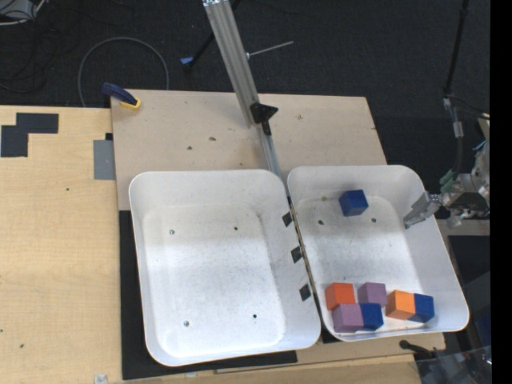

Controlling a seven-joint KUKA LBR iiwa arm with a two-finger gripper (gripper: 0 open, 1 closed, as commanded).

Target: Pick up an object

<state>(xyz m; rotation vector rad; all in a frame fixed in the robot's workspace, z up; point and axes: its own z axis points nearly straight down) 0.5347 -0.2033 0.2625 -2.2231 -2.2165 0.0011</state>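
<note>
The grey two-finger gripper [422, 209] sits at the right white plastic bin's [404, 178] rim, holding nothing, its open-or-closed state indeterminate, while the small blue cube [353, 202] lies alone nearby, offering unobstructed access.

Gripper [424, 208]: just one grey finger tip is clear, poking over the right bin [416, 184] rim; fingers too small and cluttered to tell whether they are open or shut. Wrist hardware behind it is cut by the frame's right edge, arm body out of frame. Nearer the camera from the tool, in the bin's front corner, the block cluster overlaps: purple block [347, 317] hides part of the blue block [371, 316] beside it, and the orange block [401, 303] covers part of the blue block [423, 307] at its side. Black clips [295, 254] on the divider, away from the tool, too small to identify. Cables [20, 2] at far top corner cut by the edge.
</note>
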